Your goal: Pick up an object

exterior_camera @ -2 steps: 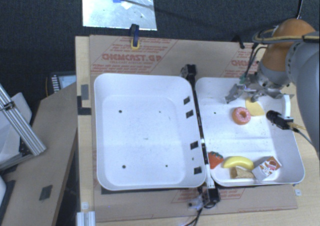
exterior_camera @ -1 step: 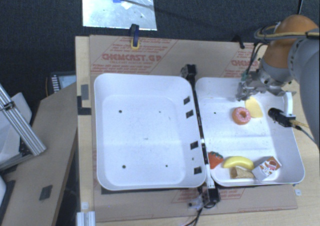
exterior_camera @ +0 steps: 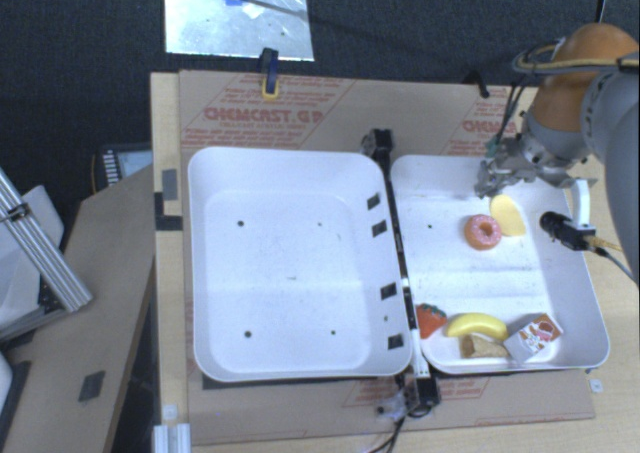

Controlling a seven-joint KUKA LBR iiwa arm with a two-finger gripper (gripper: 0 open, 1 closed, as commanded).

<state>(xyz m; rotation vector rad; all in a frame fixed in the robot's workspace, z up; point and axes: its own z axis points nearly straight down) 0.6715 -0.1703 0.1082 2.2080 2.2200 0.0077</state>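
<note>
Now gripper (exterior_camera: 493, 179) hangs just beyond the yellow wedge (exterior_camera: 507, 214), pink donut (exterior_camera: 483, 232) beside it; grip state unreadable, nothing visibly held.

1. Pink frosted doughnut (exterior_camera: 483, 232) lies flat mid-bin, just beside my pale yellow wedge (exterior_camera: 508, 215)
2. Along the near wall: red strawberry (exterior_camera: 431, 321), yellow banana (exterior_camera: 476, 324), brown piece (exterior_camera: 482, 345), red-and-white carton (exterior_camera: 534, 337)

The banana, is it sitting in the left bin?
No, the banana lies in the right bin, near its front edge beside the strawberry.
</note>
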